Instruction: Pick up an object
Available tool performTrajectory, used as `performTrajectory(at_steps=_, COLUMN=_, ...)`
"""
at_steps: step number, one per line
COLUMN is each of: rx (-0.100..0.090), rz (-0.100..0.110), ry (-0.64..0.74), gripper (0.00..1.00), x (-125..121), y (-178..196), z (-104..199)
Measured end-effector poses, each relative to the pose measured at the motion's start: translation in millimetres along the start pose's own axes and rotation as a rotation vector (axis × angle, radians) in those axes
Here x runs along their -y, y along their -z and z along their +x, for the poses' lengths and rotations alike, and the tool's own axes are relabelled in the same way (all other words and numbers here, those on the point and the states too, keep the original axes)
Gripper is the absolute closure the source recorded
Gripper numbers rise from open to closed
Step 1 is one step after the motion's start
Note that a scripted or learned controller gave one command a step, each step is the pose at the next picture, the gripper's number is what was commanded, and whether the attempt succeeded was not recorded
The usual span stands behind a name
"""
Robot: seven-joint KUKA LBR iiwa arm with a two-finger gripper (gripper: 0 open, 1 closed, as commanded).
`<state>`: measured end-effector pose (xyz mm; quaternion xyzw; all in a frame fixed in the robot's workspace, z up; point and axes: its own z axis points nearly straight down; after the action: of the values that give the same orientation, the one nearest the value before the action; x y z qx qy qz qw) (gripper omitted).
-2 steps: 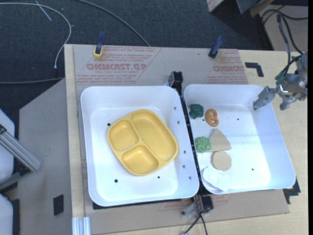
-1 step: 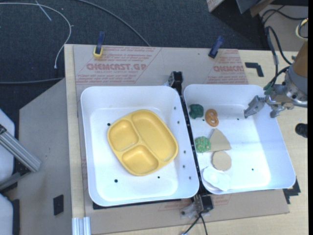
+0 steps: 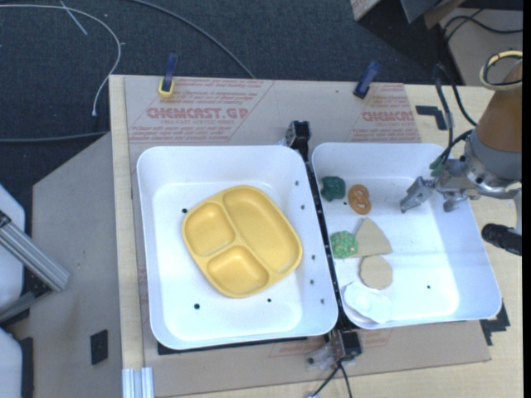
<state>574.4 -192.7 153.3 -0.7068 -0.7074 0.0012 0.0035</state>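
Note:
The right bin (image 3: 465, 255) holds several small items along its left side: a dark green piece (image 3: 333, 188), an orange ring-shaped piece (image 3: 359, 198), a light green lump (image 3: 343, 243), a tan wedge (image 3: 373, 238), a tan disc (image 3: 376, 272) and a white crumpled piece (image 3: 367, 303). My gripper (image 3: 431, 199) hangs over the upper right part of that bin, to the right of the orange piece. Its fingers are spread open with nothing between them.
The left bin (image 3: 166, 181) carries a yellow three-compartment tray (image 3: 241, 240). A black clamp (image 3: 298, 133) sits at the top between the bins. Blue clips (image 3: 169, 66) (image 3: 366, 80) pin the cardboard at the back edge. Bare floor of the right bin lies beneath and right of the gripper.

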Motion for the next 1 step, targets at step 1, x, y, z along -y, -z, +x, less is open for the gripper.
performTrajectory(at_steps=1, rx=0.002, rz=-0.008, ry=0.001, gripper=1.00, x=-2.0, y=14.6, z=-0.6)
